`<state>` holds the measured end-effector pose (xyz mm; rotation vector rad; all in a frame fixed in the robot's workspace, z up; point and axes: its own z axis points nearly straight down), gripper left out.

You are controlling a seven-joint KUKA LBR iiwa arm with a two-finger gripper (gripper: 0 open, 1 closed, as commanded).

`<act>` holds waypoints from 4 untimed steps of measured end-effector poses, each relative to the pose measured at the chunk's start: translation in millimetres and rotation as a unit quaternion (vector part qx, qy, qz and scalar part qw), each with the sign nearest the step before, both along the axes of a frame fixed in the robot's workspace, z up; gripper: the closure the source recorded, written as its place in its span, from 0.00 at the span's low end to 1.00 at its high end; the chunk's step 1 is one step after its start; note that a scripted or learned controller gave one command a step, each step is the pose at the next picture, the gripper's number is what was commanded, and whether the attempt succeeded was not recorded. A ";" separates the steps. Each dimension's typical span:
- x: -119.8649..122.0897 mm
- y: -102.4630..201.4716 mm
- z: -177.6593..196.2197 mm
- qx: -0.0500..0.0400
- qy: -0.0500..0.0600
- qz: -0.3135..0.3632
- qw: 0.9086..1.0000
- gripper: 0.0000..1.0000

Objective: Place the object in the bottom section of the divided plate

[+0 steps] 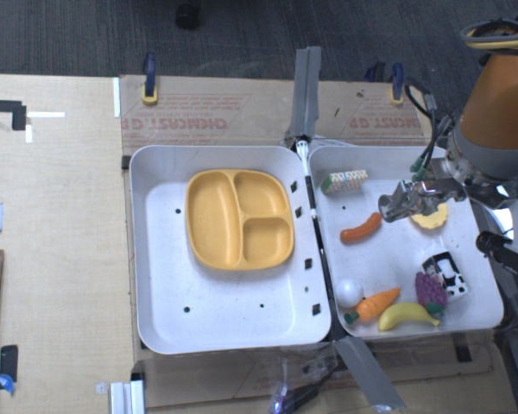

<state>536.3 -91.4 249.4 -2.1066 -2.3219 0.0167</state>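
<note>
A yellow divided plate (239, 218) lies in the left bin (168, 304); it has one long section on its left and two smaller ones on its right, the lower at the plate's bottom right. My gripper (392, 203) hangs over the right bin (397, 261), just above and to the right of an orange-red sausage (361, 228). A pale yellow flat piece (432, 220) lies right beside the gripper. Nothing shows clearly between its tips.
In the right bin also lie a corn-like piece (345, 180) at the back, purple grapes (430, 290), a black-and-white toy (449, 274), a banana (406, 316), a carrot (375, 303) and a white ball (349, 292). A raised divider (312, 222) separates the bins.
</note>
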 end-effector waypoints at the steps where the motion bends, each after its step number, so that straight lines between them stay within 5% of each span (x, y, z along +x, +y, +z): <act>1: 0.0 0.0 0.1 0.000 0.000 0.000 1.000 0.00; 2: 52.8 -17.8 -1.7 0.002 -0.003 0.109 0.994 0.00; 3: 53.8 -18.4 4.6 0.001 -0.002 0.110 0.994 1.00; 4: 31.3 -44.1 -100.1 0.002 -0.003 0.064 0.998 1.00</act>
